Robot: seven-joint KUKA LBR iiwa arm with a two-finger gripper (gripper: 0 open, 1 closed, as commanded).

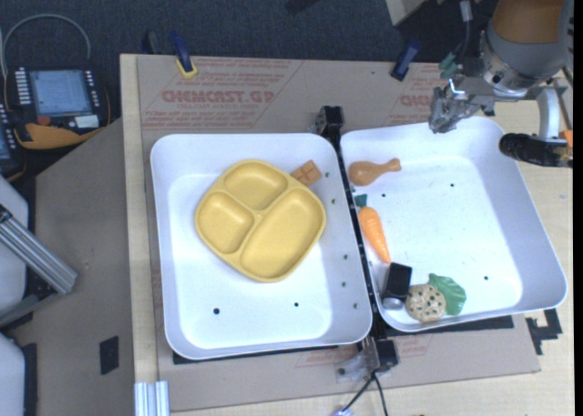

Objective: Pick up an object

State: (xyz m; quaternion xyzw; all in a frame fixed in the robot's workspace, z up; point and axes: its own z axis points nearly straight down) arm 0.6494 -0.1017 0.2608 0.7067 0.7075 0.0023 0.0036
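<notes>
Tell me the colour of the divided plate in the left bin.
Pale yellow; the three-compartment plastic plate shows plainly in the camera view.

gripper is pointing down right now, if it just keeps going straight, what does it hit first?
Probably the back rim or bare floor of the right bin. The gripper sits over its far edge, with the chicken drumstick off to its side. Depth is unclear from this slanted view.

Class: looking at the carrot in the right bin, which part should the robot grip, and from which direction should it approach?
Grip the carrot across its orange middle, coming straight down from above. It lies flat and lengthwise along the right bin's left wall, so the free side faces the bin's centre; the fingers should close across its narrow width, probably with little room on the wall side.
</notes>
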